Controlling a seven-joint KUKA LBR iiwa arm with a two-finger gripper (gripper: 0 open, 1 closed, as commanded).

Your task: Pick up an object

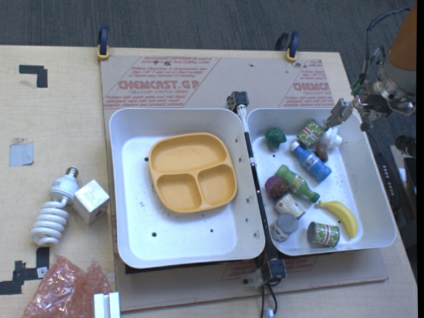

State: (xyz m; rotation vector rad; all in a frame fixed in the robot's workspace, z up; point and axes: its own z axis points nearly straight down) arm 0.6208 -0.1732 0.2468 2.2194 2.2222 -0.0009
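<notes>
The left bin (pixel 126 177) holds a yellow divided tray (pixel 192 172) lying flat near its middle. The right bin (pixel 374 177) is crowded with small items. The arm (pixel 401 58) comes in from the right edge, its gripper (pixel 338 114) hanging over the bin's upper right part, just above a small green-labelled can (pixel 309 134) and a white piece (pixel 331 138) beside it — whether anything sits between its fingers, or how they are set, I cannot tell.

Below the can lies a blue bottle (pixel 313 163), tilted. A green bottle (pixel 298 184) lies across the middle, touching a dark red round fruit (pixel 276 187). A banana (pixel 341 217) rests near the lower right, next to a tipped green can (pixel 323 234). A green round object (pixel 275 136) sits apart at the upper left.

Outside the bins, on the bench to the left — a spiral light bulb (pixel 53 211) and a white cube (pixel 91 199), touching.
</notes>
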